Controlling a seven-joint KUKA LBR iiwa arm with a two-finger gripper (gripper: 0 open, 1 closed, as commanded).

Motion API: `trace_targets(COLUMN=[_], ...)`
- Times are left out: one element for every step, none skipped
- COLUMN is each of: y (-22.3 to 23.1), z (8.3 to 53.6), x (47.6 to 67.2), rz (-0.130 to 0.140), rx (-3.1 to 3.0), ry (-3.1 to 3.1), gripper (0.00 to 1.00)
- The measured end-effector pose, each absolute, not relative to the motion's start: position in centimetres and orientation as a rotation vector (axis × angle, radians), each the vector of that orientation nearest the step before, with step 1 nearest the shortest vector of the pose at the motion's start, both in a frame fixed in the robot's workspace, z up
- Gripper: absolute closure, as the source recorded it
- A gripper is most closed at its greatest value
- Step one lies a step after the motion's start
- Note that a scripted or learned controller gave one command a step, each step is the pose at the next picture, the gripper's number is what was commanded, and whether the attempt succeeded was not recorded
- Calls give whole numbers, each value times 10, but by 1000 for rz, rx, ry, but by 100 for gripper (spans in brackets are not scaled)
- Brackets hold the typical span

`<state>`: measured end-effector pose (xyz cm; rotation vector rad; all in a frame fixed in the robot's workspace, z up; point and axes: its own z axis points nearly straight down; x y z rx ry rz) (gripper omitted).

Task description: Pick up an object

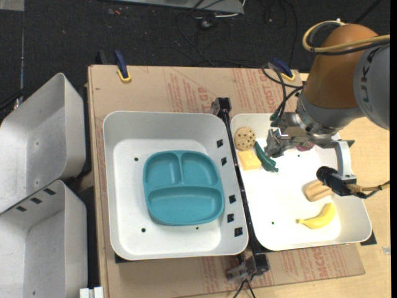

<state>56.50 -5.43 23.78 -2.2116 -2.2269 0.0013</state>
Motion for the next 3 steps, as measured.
trace_targets(y=[-5,37,78], z=[226,232,233], x=[548,522,508], rz=[1,0,0], rx=[-2211,-2211,-2211], ry=[-2227,-2227,-2228], gripper=[100,100,100])
